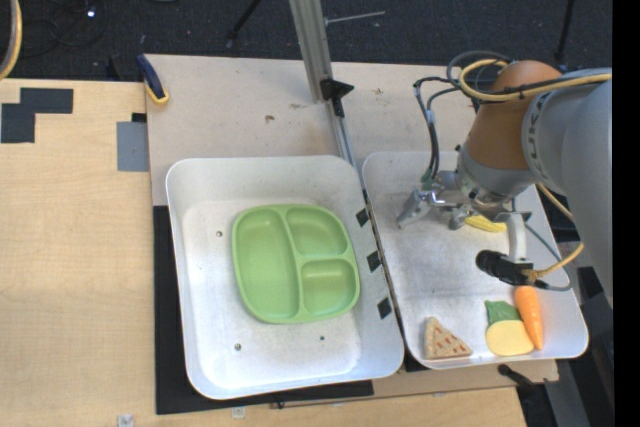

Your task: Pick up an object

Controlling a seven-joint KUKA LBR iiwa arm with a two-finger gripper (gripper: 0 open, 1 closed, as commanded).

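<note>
My gripper (412, 211) hangs low over the upper middle of the right bin (392, 177), pointing left, with bare bin floor under it. Just right of it a yellow banana-like piece (487, 225) pokes out from beneath the wrist, mostly hidden. In the bin's near right corner lie an orange carrot (530, 313), a small green piece (499, 311), a round yellow piece (509, 340) and a tan triangular wedge (444, 340). All of these lie well apart from the gripper, towards the front.
The left bin (200, 335) holds a green divided plate (295, 262) at its middle. An aluminium post (310, 25) rises behind the seam between the bins. The grey arm (570, 145) comes in over the right bin's right side.
</note>
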